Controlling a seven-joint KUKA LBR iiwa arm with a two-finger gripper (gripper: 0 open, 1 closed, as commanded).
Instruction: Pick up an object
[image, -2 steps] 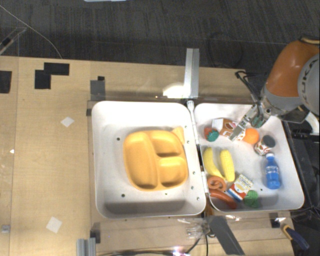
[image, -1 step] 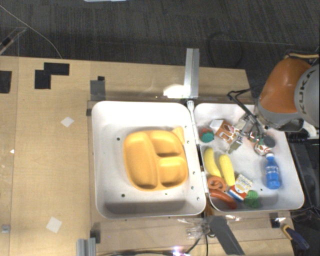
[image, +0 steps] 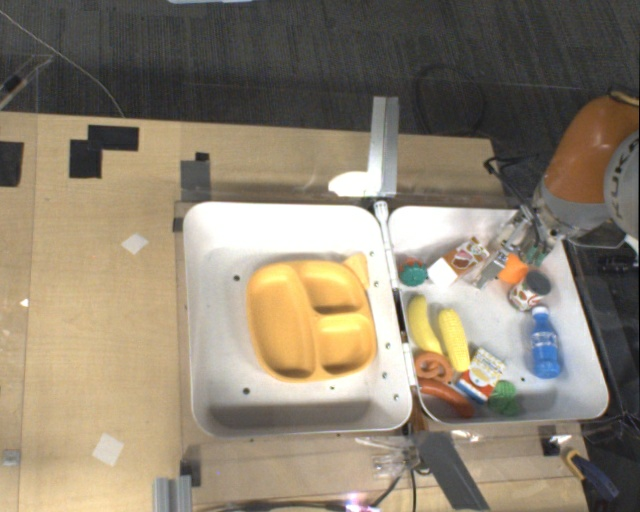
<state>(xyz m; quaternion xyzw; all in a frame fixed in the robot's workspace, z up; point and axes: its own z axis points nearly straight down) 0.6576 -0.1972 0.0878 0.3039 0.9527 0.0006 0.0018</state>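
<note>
My claw (image: 512, 250) hangs low in the right bin (image: 580, 400) over the orange piece (image: 513, 268); whether it grips, I cannot tell; I should centre squarely, clear of the small can (image: 522, 296).

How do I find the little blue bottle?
Look in the right bin, the one crowded with toys, and follow its right-hand wall toward the near corner. The blue bottle lies there by itself. Nothing else in that bin is blue, and it has a white cap.
</note>
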